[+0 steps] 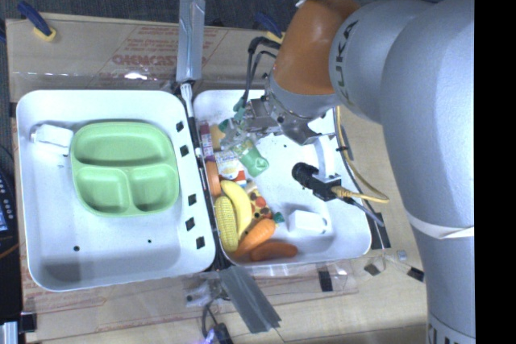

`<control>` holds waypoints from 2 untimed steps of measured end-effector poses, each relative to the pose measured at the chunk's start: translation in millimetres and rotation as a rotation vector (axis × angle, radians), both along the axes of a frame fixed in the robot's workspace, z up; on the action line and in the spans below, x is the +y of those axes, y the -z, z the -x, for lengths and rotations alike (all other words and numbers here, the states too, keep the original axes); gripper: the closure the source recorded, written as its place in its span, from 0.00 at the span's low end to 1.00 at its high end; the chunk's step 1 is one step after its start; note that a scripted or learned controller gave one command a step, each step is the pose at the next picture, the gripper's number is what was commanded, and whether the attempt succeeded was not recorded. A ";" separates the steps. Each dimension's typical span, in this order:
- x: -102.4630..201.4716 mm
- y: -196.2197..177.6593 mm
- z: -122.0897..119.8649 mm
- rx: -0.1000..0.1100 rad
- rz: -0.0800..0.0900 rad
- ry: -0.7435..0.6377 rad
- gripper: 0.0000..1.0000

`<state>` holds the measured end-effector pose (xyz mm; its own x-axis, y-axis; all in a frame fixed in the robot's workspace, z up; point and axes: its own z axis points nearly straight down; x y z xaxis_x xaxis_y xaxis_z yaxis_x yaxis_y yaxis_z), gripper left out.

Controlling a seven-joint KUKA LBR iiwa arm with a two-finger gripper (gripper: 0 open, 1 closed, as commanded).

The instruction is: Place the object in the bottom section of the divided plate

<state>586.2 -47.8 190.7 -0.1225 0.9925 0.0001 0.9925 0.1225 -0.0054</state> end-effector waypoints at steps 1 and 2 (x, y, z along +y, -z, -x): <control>91.3 0.2 30.1 0.001 -0.001 -0.159 1.00; 90.5 0.1 30.0 0.000 -0.001 -0.158 0.00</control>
